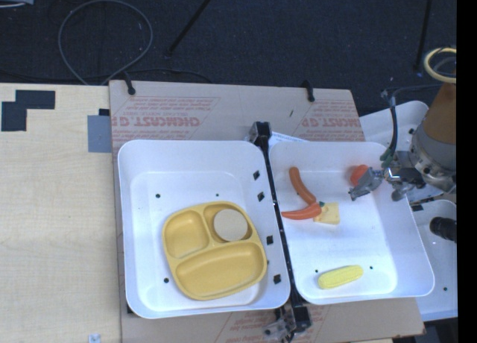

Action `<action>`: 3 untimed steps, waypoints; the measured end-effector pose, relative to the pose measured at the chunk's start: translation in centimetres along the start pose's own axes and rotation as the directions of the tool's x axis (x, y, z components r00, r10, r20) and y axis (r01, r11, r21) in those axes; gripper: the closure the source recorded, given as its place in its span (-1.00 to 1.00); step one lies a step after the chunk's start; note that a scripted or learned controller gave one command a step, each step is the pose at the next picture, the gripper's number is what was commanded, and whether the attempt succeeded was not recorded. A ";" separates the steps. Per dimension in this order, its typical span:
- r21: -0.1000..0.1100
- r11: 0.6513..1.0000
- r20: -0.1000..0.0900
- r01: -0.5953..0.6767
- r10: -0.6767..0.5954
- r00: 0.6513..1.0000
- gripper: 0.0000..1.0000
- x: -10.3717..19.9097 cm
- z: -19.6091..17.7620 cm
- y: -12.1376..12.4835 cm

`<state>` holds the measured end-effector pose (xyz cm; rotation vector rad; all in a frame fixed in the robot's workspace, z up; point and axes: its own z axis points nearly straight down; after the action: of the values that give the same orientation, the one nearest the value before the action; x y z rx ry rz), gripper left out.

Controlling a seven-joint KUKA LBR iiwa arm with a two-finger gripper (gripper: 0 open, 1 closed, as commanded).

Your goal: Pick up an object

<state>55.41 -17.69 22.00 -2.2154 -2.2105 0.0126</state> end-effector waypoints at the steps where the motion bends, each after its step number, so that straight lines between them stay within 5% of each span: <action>1: -0.013 1.000 0.003 0.002 -0.002 1.000 -1.00 0.0 -0.7 0.3; 3: -0.006 1.000 0.000 0.002 -0.002 1.000 -1.00 -0.1 10.1 0.7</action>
<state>55.95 -17.79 11.92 -2.2168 -2.2155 0.0063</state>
